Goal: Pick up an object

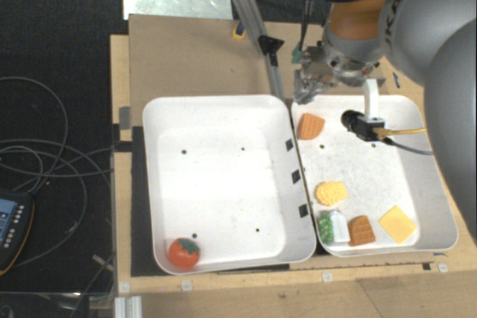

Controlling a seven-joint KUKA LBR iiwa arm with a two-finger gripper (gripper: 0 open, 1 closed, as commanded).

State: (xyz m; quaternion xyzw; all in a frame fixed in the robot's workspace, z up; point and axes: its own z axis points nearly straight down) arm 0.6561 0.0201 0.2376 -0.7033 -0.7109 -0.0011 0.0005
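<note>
Hovering at the right bin's (428, 160) far-left corner, the gripper (305, 91), grip state I cannot tell, risks clipping the bin wall beside the orange wedge (310, 126) just below.

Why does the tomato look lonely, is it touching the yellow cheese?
Apart. The camera view shows the tomato in the left bin's near corner and the yellow cheese in the right bin.

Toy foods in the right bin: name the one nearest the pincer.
The orange wedge-shaped piece, at the right bin's far left corner, just below the pincer. The yellow corn piece and the others lie toward the near edge.
</note>
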